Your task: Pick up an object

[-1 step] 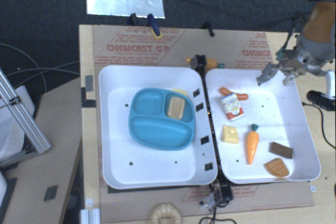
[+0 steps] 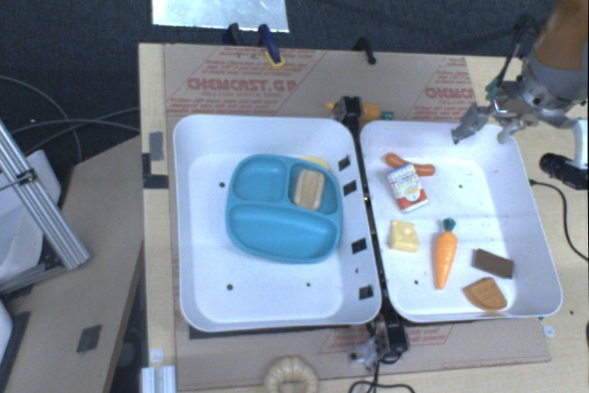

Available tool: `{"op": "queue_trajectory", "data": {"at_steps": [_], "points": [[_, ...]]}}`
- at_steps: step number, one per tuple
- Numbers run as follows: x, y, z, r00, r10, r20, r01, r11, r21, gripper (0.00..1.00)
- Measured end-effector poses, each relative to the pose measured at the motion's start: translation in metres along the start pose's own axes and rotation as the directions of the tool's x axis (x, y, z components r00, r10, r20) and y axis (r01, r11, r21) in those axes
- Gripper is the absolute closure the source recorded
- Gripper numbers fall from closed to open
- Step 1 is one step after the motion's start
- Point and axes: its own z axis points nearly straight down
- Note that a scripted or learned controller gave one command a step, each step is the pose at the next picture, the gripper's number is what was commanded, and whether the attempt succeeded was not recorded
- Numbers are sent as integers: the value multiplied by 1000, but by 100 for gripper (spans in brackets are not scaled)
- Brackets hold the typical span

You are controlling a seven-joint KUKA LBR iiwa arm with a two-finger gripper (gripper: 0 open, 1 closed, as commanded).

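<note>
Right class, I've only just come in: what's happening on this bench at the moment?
A robot arm reaches in from the right, its gripper open and holding nothing above the top edge of the right bin. That bin holds a sausage, a small carton, a cheese piece, a carrot, a brown block and a biscuit. The left bin holds a blue tray with a slice of bread. Nothing has been picked up.

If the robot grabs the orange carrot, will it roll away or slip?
The carrot looks like smooth toy plastic, so it may slip. Its round, tapered body could roll in a curve if nudged. It lies flat in the right bin, apart from other things, so it probably won't tip.
</note>
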Motion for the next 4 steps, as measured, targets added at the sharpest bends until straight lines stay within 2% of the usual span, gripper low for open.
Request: {"op": "queue_trajectory", "data": {"at_steps": [2, 3, 4], "points": [[-8, -2, 87, 1000, 0, 0, 0, 1000, 2, 0], [-8, -1, 107, 1000, -2, 1, 2, 1000, 0, 0], [-8, 0, 95, 1000, -4, 3, 4, 1000, -3, 100]]}}
